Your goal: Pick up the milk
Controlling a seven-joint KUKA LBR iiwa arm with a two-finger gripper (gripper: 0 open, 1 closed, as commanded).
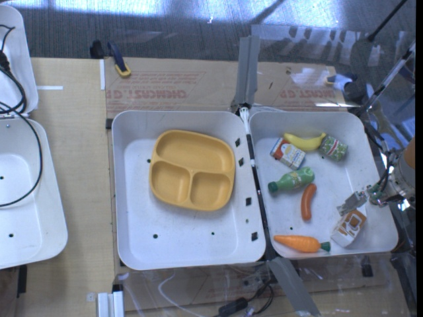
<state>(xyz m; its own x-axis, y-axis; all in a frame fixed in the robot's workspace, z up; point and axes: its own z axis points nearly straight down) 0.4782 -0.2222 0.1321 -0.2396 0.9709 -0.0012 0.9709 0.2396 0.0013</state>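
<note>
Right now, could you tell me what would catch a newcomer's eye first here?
The yellow divided plate sits alone in the left bin. The right bin holds toy food: a banana, green bottle, sausage and carrot. The gripper hovers over the milk carton by the right wall.

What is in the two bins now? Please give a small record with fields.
left bin: yellow divided plate
right bin: banana, small carton, can, green bottle, sausage, carrot, milk carton
gripper: near the right bin's right edge, just above the milk carton
milk carton state: lying in the bin's lower right corner
</note>
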